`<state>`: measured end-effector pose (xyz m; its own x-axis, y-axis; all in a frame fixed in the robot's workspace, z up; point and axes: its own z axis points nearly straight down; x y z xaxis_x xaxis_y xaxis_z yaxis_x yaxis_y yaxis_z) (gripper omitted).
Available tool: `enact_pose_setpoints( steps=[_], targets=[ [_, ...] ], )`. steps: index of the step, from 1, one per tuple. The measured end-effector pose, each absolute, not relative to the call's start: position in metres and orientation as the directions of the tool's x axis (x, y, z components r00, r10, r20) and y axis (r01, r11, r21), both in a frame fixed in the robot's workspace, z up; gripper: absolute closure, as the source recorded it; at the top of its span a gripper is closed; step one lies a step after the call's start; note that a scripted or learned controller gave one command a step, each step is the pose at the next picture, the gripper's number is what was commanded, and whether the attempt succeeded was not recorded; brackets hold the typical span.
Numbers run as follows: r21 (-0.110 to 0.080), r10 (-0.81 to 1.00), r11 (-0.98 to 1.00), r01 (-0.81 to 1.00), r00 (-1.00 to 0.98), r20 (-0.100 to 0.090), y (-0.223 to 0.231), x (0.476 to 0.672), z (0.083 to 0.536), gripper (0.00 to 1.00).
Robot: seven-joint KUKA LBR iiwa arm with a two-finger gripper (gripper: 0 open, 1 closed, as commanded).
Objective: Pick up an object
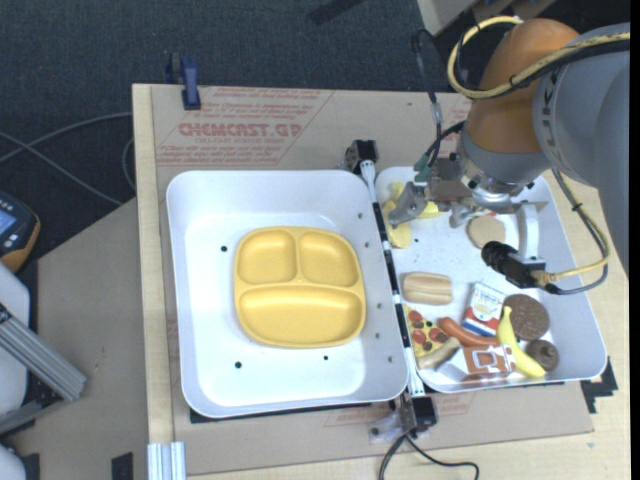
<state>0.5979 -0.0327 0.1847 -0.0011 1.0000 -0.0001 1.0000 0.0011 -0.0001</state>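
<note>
A: Where is the arm?

B: The grey arm (590, 88) with its orange band comes in from the right and bends down over the far end of the right bin (585, 318). The gripper (420, 200) sits low at that bin's far-left corner, close to the divider between the two bins.

A: Is it holding anything?

B: I cannot tell. The gripper's metal parts lie right over a pale yellow piece (400, 233) by the bin wall, but the view does not make clear whether that piece is gripped or merely beside it.

A: What else is in the right bin?

B: Toy food, mostly gathered at the near end. A hot-dog bun (428, 288) lies near the divider, with a pizza slice (428, 335) nearer the camera and a red sausage (462, 329) just to its right. A small white carton (485, 305) stands beside a brown round cookie (527, 317). A banana (518, 348) runs along the near side, touching an orange-and-white packet (488, 362), and a small dark chocolate doughnut (545, 353) sits at the far right of the pile.

A: And the left bin?

B: The left bin (200, 218) holds a yellow divided plate (298, 286) with three compartments, lying flat in the middle, well apart from the gripper.
</note>
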Motion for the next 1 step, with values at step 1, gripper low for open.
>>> enact_pose_setpoints(
  steps=[1],
  targets=[
    [-0.008,1.000,-0.007,1.000,0.007,-0.001,-0.1107,0.5840,0.0787,0.00]
  ],
)
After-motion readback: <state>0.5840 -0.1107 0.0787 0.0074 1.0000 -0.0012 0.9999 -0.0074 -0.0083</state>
